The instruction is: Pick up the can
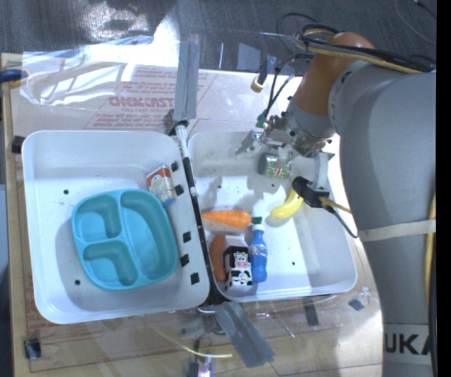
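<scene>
The grey arm comes in from the right and bends over the far part of the right bin, its orange band above the wrist. The hand points down into that bin, and a small greenish can sits right at its tip; whether the hand is open or closed on the can cannot be told from here, as the wrist hides much of it. Black cables loop around the wrist on its far side.

Just near the can lies a yellow banana, with a black part of the tool overlapping its right end. Further left and nearer are an orange carrot, a blue bottle, a small black-and-white carton and a brown item against the bin's left wall.

The left bin holds a teal divided plate and a small red-and-white box at the divider.

Both bins rest on a tabletop covered with clear plastic sheeting over cardboard; red printing on it is partly readable but not clear enough to spell out. Dark carpet lies beyond. White letters "UKA" show on the arm's base at the near right
</scene>
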Motion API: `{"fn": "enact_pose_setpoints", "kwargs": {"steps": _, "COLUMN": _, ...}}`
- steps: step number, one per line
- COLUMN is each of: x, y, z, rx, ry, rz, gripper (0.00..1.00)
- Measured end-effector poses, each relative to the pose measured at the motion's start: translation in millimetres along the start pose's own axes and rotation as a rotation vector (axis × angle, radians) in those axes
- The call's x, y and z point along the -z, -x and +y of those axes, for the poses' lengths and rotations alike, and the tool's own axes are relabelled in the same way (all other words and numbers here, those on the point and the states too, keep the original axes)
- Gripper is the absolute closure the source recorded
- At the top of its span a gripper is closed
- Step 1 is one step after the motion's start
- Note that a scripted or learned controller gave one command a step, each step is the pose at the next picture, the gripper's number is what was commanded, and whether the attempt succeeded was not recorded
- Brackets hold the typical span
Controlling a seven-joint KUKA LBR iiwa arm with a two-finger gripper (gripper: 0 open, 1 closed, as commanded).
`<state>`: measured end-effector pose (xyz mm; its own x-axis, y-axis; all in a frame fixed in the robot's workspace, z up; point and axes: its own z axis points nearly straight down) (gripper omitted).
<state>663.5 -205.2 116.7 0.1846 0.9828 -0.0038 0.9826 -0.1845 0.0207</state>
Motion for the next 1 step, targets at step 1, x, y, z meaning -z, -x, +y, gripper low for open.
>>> {"fn": "enact_pose_setpoints", "kwargs": {"steps": 1, "x": -5.5, "y": 2.2, "z": -3.4, "rx": 0.045, "ry": 0.009, "rz": -0.005, "gripper": 0.0}}
